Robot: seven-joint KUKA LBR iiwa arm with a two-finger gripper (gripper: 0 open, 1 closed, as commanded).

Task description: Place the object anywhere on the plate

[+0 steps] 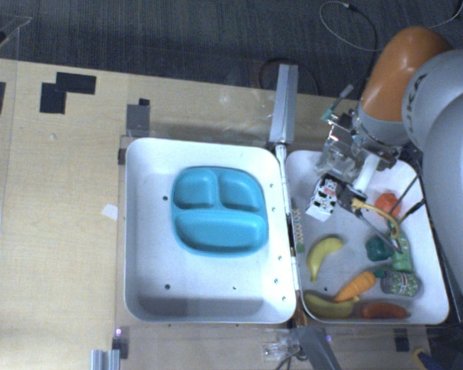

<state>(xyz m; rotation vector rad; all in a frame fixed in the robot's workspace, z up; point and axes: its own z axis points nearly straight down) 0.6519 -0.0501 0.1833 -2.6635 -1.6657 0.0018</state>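
Observation:
A blue plate (218,211) with three compartments lies in the middle of the left white bin (146,238); nothing rests on it. My gripper (323,200) hangs over the upper left part of the right bin (435,302), pointing down, just above the bin floor. I see nothing held in it. A small yellow banana (323,253) lies a little below the gripper. An orange carrot (356,286) lies further down, toward the bin's front.
The right bin also holds a second banana (330,306) at the front edge, a red piece (382,311), a teal piece (380,248), a green can-like item (400,283) and an orange-red item (387,202). A metal divider (284,105) stands between the bins.

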